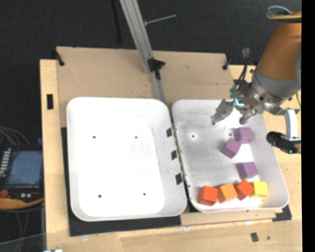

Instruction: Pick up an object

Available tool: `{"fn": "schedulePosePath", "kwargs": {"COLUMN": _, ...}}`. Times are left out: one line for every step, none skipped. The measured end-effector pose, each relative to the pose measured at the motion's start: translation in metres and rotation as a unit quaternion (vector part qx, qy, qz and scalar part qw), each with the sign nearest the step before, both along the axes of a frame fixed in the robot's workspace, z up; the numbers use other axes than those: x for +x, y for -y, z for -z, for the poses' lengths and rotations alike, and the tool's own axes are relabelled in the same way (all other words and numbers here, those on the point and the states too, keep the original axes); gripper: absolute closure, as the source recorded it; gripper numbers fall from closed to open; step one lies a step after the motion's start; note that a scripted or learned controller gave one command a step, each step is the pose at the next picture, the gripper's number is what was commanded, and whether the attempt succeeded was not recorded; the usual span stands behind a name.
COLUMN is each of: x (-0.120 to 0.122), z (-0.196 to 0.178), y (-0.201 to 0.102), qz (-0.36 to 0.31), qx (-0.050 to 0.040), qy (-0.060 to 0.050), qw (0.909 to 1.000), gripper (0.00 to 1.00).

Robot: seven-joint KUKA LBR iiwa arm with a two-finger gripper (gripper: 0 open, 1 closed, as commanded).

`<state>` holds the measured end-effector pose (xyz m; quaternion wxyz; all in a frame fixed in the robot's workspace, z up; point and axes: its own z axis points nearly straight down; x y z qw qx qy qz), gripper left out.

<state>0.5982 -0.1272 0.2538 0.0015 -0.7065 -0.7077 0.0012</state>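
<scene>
My gripper [232, 117] hangs over the far part of the right bin [199, 156], open, with one finger [219, 113] spread to the left and the other [245, 124] to the right; nothing sits between them. Just below it lie two purple blocks, one [244, 134] at the right and one [231, 148] slightly nearer. A third purple block [247, 169] lies closer to the front. Along the front wall sits a row: a red-orange block [208, 195], an orange block [227, 192], a red block [244, 188] and a yellow block [260, 188].
The left bin [118, 159] sits beside the right one, with small clips on the shared edge. A slanted metal pole [142, 38] rises from the back of the bench. A black fitting [281, 140] sticks in at the right rim.
</scene>
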Motion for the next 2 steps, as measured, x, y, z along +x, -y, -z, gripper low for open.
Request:
{"fn": "schedulePosePath", "kwargs": {"x": 0.001, "z": -0.003, "y": 0.000, "qz": 0.000, "qx": -0.0004, "qy": 0.002, "qw": 1.0000, "gripper": 0.00}}
{"fn": "schedulePosePath", "kwargs": {"x": 0.008, "z": 0.053, "y": 0.007, "qz": 0.002, "qx": -0.0009, "qy": 0.000, "qw": 1.0000, "gripper": 0.00}}
